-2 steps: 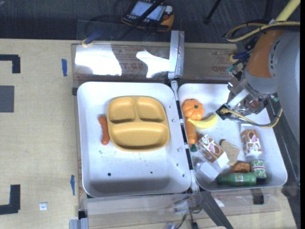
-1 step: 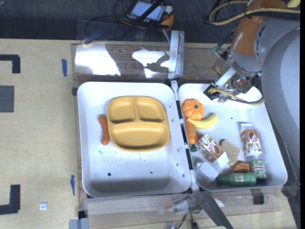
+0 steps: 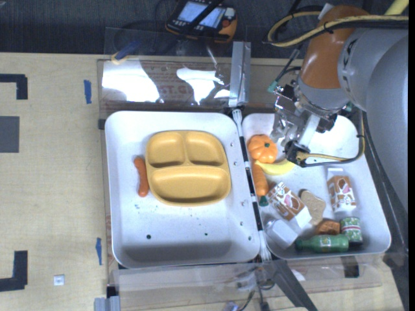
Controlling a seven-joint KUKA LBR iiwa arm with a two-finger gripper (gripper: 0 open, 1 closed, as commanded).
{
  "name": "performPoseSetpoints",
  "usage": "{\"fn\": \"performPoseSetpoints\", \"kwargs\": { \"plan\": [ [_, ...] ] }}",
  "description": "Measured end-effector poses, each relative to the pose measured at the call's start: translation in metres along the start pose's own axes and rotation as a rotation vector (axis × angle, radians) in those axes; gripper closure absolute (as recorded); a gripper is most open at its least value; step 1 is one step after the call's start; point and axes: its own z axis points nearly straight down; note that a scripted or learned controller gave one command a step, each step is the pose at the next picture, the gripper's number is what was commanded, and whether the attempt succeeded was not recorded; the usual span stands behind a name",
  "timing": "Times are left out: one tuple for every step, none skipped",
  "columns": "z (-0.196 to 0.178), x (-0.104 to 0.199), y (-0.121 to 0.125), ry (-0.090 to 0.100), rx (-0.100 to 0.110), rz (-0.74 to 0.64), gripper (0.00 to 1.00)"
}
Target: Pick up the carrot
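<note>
The carrot (image 3: 259, 180) is a short orange root with a green tip. It lies in the right bin (image 3: 369, 203) against the left wall, just below a small orange pumpkin (image 3: 262, 148). My gripper (image 3: 284, 129) hangs over the bin's upper left part, right of the pumpkin and above a yellow banana (image 3: 280, 168). It stands well above and to the right of the carrot, with nothing seen held.
The left bin (image 3: 123, 225) holds a yellow divided plate (image 3: 188, 167) and an orange-red sausage (image 3: 141, 175) beside it. In the right bin lie small cartons (image 3: 287, 201), a bread slice (image 3: 315, 204), a green bottle (image 3: 323, 242) and a can (image 3: 351, 228).
</note>
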Motion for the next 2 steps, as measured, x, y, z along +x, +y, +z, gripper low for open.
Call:
{"fn": "performPoseSetpoints", "kwargs": {
  "plan": [
    [0.0005, -0.0518, -0.0594, 0.0, -0.001, -0.298, 1.0],
    [-0.0053, -0.0509, -0.0586, -0.001, 0.002, -0.296, 1.0]
  ]
}}
